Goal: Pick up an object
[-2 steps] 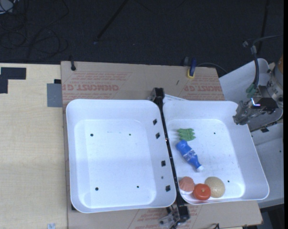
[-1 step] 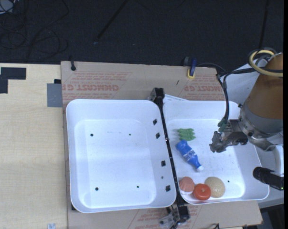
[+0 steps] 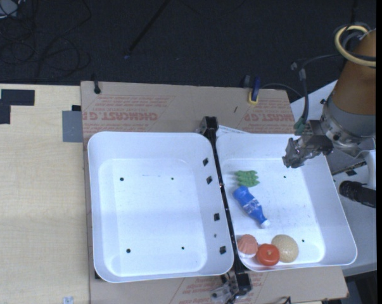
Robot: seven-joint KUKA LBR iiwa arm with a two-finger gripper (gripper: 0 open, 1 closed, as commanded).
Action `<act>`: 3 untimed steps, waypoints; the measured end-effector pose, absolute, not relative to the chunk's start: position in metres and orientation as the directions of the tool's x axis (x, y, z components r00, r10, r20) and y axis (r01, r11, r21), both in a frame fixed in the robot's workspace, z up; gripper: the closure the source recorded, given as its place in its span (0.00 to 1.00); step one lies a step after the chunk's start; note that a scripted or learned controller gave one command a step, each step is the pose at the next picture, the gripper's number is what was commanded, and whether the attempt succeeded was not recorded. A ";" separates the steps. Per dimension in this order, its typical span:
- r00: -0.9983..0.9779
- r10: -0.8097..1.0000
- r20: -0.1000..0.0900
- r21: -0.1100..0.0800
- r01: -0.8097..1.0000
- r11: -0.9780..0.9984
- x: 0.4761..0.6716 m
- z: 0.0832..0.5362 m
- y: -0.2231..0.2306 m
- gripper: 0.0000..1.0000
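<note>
The gripper hung over the upper right part of the right bin, a dark metal cluster at the end of the grey arm with its orange band. Its fingers were too small and shadowed to read, so I could not tell whether they were spread or pressed together; nothing showed between them.

The right bin was a shallow tray of smooth white plastic with rounded corners. In it, near the divider, lay a small green item with a lumpy, leaf-like outline (possibly a toy vegetable). Just below it a blue bottle lay on its side at a slant, glossy, with a pale label and its narrow end pointing to the lower right. Along the bin's lower edge three rounded things sat close together: a pinkish-orange disc, a shiny red ball-like fruit touching it, and a tan, speckled, egg-shaped piece beside that. All five lay well apart from the gripper.

The left bin matched the right one in shape and finish, its floor marked with small dark dots. Both bins rested on brown cardboard printed with red lettering, laid over a pale wood-grain bench.
</note>
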State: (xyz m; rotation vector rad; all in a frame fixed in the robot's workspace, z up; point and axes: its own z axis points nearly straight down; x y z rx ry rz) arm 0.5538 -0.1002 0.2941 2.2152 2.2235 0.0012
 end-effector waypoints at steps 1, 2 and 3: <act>-0.003 1.000 0.003 -0.010 1.000 0.003 0.472 0.279 -0.066 1.00; 0.002 1.000 0.001 -0.004 1.000 -0.002 0.475 0.279 -0.068 0.00; 0.003 1.000 -0.002 0.000 1.000 -0.003 0.500 0.082 -0.090 0.00</act>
